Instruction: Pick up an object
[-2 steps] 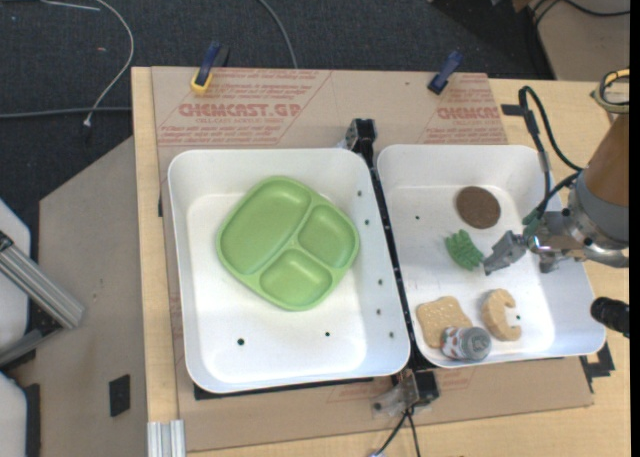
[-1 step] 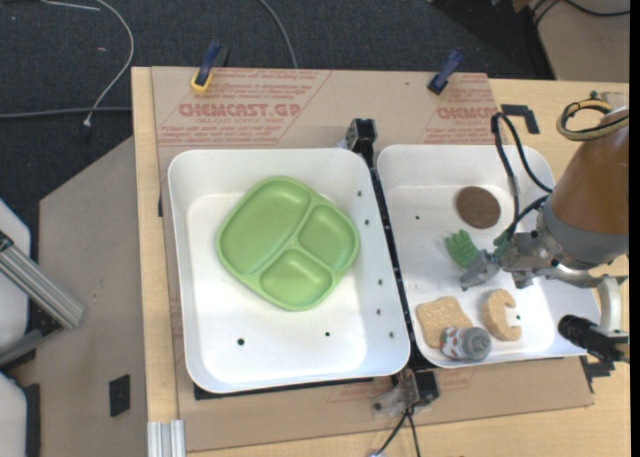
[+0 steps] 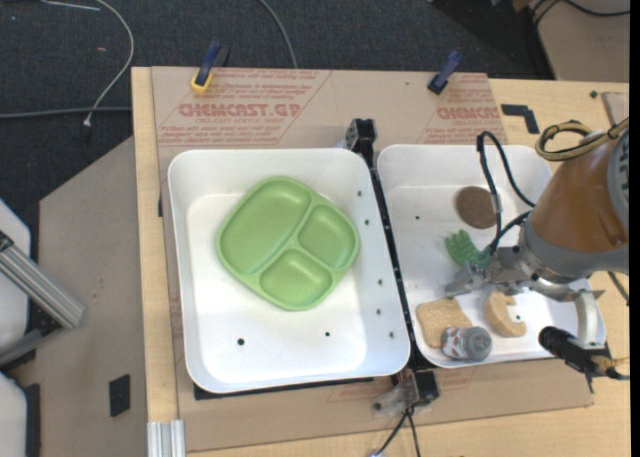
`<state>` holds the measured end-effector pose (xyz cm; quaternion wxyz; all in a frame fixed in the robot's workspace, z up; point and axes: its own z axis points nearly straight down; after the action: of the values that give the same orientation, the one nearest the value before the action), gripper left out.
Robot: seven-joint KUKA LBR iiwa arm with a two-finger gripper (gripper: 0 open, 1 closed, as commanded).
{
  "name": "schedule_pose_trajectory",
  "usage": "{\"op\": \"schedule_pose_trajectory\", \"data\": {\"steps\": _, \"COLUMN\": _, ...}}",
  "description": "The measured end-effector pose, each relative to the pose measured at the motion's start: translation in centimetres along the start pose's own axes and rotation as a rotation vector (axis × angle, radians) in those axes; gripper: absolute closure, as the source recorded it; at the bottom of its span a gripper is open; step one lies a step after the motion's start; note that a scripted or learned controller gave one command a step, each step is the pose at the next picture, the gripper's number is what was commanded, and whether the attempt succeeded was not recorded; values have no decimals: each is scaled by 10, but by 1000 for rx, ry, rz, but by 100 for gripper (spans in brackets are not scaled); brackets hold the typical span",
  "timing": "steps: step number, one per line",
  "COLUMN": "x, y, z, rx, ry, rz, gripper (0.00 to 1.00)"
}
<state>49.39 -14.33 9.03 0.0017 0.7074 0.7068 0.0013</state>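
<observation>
Jaws of mine hung low in the right bin, their state impossible to tell, above a tan biscuit piece, just beside a green toy.

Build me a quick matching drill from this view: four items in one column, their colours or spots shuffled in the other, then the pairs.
Items:
1. plate
2. cookie
3. toy
4. can

Descriptions:
A. small, green, middle of right bin
B. brown disc, far part of right bin
C. light green, three compartments, left bin
D. near edge of right bin, beside a tan piece

Pairs: 1-C, 2-B, 3-A, 4-D
</observation>
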Motion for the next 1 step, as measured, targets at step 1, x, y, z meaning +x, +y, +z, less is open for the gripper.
{"op": "schedule_pose_trajectory", "data": {"steps": 1, "x": -1, "y": 2, "z": -13, "rx": -8, "ry": -3, "rz": 0, "gripper": 100}}
